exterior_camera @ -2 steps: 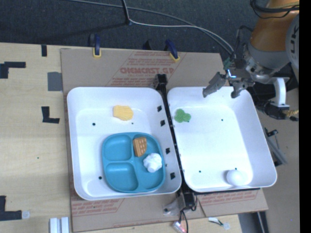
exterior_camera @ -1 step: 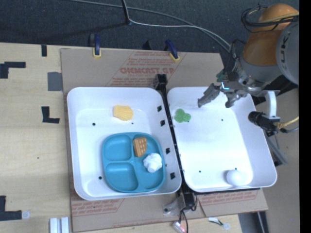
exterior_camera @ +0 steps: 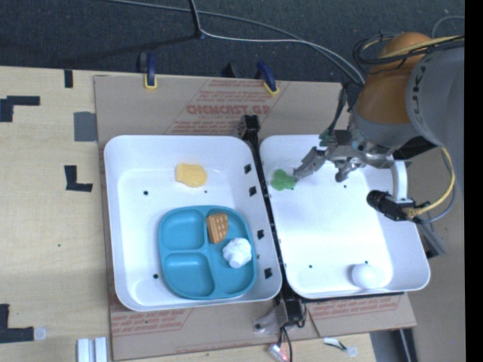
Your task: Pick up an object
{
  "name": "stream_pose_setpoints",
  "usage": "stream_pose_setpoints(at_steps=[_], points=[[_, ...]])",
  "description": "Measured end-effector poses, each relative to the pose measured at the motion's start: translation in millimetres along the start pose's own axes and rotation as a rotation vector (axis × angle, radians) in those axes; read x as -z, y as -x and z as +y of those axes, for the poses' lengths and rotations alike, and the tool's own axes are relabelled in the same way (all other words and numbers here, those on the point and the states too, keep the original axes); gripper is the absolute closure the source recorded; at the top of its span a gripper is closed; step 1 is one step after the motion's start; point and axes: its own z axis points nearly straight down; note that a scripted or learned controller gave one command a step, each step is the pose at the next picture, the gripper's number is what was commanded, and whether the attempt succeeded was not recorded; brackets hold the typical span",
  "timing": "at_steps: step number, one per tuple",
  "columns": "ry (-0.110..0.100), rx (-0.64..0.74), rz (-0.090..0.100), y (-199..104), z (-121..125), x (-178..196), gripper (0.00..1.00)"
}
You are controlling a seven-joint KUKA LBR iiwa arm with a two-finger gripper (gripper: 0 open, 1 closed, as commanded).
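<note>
My gripper [exterior_camera: 318, 174] hovers over the back left part of the right bin [exterior_camera: 332, 232], its two fingers spread open and nothing between them. A small green object [exterior_camera: 281, 180] lies by the bin's left wall, just past the tip of the left finger [exterior_camera: 300, 169] and outside the jaws. Near the front edge of the same bin rests a white ball [exterior_camera: 368, 275]. The left bin [exterior_camera: 128, 202] holds a yellow piece [exterior_camera: 191, 175] and a blue divided tray [exterior_camera: 185, 271] carrying a brown waffle-like piece [exterior_camera: 217, 227] and a white crumpled object [exterior_camera: 237, 252].
A black divider with clips [exterior_camera: 263, 194] runs between the two bins. The arm's grey and orange body [exterior_camera: 400, 89] stands over the right bin's back right corner, with a cable [exterior_camera: 423, 206] hanging beside it. Both bins sit on a cardboard sheet [exterior_camera: 211, 108].
</note>
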Motion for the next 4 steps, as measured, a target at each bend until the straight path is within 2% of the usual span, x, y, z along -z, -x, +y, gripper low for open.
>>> stream_pose_setpoints(at_steps=[1,2,3,4], points=[[0.0,-0.001,0.0,5.8,-4.1,-45.3,0.0],[0.004,0.0,-0.001,5.4,-3.0,-32.8,1.0],[0.009,-0.001,-0.001,3.7,-9.7,26.5,1.0],[0.003,-0.001,0.0,3.4,-9.8,16.8,1.0]])
